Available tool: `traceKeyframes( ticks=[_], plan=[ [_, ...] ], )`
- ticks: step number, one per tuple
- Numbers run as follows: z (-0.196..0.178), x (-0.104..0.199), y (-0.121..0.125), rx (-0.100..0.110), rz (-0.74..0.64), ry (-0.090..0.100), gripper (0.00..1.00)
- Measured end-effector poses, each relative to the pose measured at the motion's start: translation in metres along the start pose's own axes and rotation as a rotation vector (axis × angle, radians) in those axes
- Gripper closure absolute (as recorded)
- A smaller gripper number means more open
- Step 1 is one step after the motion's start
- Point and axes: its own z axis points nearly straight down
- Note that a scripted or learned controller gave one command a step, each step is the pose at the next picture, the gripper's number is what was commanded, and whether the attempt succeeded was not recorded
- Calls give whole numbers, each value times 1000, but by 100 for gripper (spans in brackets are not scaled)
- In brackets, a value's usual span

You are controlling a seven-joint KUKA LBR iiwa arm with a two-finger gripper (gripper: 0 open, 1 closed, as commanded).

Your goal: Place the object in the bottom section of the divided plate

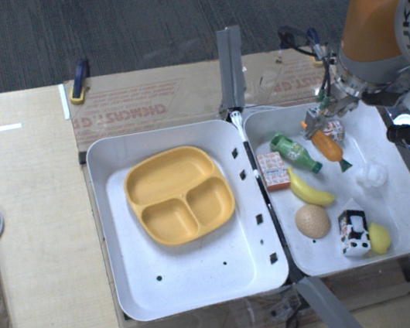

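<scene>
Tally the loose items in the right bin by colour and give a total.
Yellow: 2, banana and lemon
Green: 1, bottle
Orange: 1, carrot
Tan: 1, egg
Red and white: 1, small box
Black and white: 1, cow-print carton
Total: 7

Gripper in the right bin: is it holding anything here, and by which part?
Cannot be told. The gripper sits right over the carrot, near its upper end, but the view does not show the carrot between its fingers.

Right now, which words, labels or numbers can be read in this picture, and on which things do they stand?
"CHEMCE...", red print seen upside down on the brown cardboard sheet behind the bins; the rest is unclear.
Small red-and-white box: print too small.
Black-and-white cow-patterned carton: no legible print.
</scene>
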Motion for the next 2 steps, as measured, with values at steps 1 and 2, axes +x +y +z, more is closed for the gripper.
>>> traceKeyframes(
  ticks=[1, 2],
  plan=[
    [-38, -51, 8, -2, 72, -1, 100],
    [10, 10, 27, 1, 128, 1, 100]
  ],
)
